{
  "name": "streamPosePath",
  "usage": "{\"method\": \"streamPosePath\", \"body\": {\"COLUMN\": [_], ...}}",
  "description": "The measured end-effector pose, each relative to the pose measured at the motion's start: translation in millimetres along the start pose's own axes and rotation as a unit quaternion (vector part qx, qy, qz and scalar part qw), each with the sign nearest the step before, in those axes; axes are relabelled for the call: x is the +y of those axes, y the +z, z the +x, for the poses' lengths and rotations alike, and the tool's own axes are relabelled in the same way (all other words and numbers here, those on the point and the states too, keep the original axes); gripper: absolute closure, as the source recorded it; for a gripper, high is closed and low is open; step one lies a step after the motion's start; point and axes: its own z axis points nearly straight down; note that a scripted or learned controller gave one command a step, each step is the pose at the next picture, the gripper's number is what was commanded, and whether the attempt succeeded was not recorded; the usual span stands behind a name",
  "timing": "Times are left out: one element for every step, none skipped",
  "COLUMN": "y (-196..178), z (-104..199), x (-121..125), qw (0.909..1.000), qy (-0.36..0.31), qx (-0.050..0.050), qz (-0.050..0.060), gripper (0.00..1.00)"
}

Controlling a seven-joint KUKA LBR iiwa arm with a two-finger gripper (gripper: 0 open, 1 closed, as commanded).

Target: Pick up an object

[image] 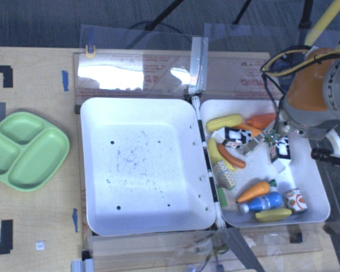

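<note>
The objects sit heaped in the right bin (314,177), and every place below is given from that bin. Along its near edge lie a carrot (253,191), a blue bottle (262,202), a yellow piece (273,214) and a small red-and-white can (295,200). Toward its far side rest a yellow corn cob (225,122), an orange piece (261,120) and a black-and-white toy (234,135); by its left wall lie a banana (213,150) and an orange-red sausage shape (231,156).

The gripper (278,141) hangs over the far right part of the bin, just above the clutter; whether it is spread or closed, or has anything, cannot be told.

Touching the bin's left wall is the left bin (141,163), its white floor scuffed with faint blue marks. Well left of both, a green divided plate (25,150) lies on the pale wooden bench (28,220), which bears black corner marks and blue tape. Behind the bins stand clear plastic panels (136,67); beyond them dark carpet and tripod legs (175,4).
</note>
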Motion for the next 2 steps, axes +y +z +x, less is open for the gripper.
{"method": "streamPosePath", "body": {"y": [-56.2,0.3], "z": [-16.0,-60.1], "x": [-54.0,-4.6], "qw": [0.9993,0.9975], "qy": [-0.037,-0.071], "qx": [0.004,0.001], "qz": [-0.008,-0.001], "gripper": [0.0,0.0]}}
